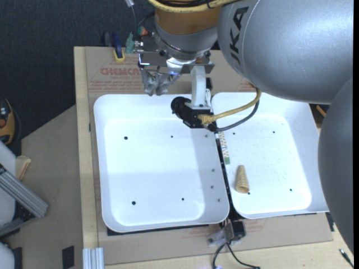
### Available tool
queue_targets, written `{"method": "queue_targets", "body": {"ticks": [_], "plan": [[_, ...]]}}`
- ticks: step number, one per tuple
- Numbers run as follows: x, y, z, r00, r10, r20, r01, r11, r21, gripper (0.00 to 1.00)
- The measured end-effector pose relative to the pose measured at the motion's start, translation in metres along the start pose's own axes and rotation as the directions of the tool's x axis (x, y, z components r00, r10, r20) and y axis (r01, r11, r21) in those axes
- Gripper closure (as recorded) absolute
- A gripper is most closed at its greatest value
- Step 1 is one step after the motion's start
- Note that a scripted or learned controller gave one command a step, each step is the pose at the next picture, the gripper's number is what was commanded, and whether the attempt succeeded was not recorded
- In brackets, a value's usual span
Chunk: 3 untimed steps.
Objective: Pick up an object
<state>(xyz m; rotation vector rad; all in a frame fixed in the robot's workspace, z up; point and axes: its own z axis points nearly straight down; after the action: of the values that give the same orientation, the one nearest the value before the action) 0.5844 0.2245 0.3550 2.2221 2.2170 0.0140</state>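
A small tan cone-shaped object [241, 179] lies in the right bin [291, 202], near its left wall and towards the front. My gripper [156, 85] hangs under the orange wrist band, over the far rim of the left bin [112, 150]. It is well away from the cone, up and to the left of it. Nothing shows in the gripper. A white bracket [199, 88] and a black fitting [187, 112] with a yellow cable hang beside it, above where the bins meet.
The big grey arm [291, 38] covers the upper right of the view and part of the right bin. The bins stand on a brown board [90, 150]. Small coloured parts [119, 45] sit at the board's far left corner, and cables [227, 237] lie at the front edge.
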Motion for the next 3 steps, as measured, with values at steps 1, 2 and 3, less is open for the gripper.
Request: {"method": "queue_targets", "body": {"ticks": [1,2,3], "plan": [[-0.001,-0.034,0.071,1.000,-0.001,0.008,0.001,1.000,0.019,1.00],[-0.001,-0.031,0.055,1.000,0.000,0.004,0.000,1.000,0.008,1.00],[-0.001,-0.031,0.045,1.000,0.001,0.003,-0.001,1.000,0.006,1.00]]}}
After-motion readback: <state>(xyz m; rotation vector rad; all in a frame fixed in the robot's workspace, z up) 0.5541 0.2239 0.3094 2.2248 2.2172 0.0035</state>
